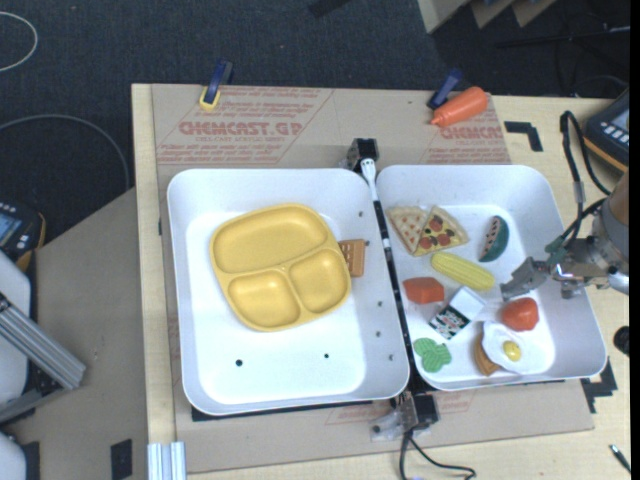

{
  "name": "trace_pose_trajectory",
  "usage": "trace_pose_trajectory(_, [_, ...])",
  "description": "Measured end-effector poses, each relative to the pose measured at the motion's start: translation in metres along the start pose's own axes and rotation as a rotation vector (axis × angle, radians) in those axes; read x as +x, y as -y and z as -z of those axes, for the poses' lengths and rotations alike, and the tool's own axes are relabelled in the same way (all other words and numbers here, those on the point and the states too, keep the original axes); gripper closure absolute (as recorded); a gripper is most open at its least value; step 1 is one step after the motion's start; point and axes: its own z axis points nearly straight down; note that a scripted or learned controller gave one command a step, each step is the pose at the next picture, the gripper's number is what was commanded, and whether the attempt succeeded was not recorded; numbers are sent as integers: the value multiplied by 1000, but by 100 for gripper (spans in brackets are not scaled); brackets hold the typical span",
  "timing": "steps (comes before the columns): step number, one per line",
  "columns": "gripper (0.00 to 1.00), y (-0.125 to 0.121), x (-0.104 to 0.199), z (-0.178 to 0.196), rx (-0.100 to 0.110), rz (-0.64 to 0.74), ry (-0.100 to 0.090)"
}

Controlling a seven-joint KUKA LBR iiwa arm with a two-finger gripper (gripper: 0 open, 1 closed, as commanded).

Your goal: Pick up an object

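Left bin (pixel 200 268) holds a yellow divided plate (pixel 278 266), with a small brown waffle piece (pixel 352 256) touching its 3 o'clock edge. Right bin (pixel 560 218) holds the toy food — pizza slice (pixel 430 230) at 11 o'clock, corn cob (pixel 462 269) mid-bin, red piece (pixel 424 290) at 9, broccoli (pixel 432 354) at 7, fried egg (pixel 510 349) at 5, tomato (pixel 520 314) just above it. Gripper (pixel 528 276) sits at 3 o'clock, just above the tomato — can't tell its closure state, nothing visibly held.
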Motion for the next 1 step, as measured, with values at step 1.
trace_pose_trajectory(1, [0, -3, 0, 6, -13, 4, 3])
